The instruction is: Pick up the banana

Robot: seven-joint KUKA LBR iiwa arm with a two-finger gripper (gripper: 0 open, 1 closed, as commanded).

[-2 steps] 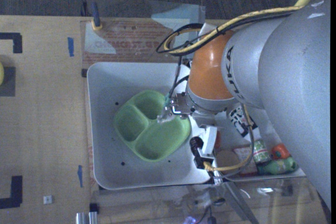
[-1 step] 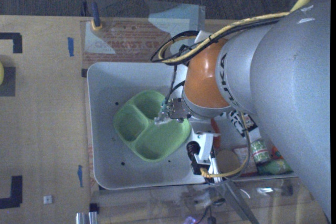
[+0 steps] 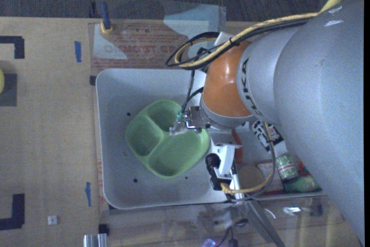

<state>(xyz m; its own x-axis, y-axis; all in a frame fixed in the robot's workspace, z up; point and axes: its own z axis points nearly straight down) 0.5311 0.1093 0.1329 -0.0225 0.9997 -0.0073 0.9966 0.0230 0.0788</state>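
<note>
Arm, grey with an orange band, reaches in from the right edge of the counter and covers much of the white bin below it. The wrist hangs over the bin's middle, and the gripper sits at the inner rim of a green divided tray, right where the tray's ridge meets its far compartment. The gripper is mostly hidden under the wrist, so I cannot tell how it is set, and nothing is seen held in it. The tray lies flat toward the bin's left half, its compartments bare. Near the bin's right side, partly under the arm, lie a packaged bottle and a green-yellow object beside it. A yellow cable runs along the arm. The banana cannot be made out with any certainty.
</note>
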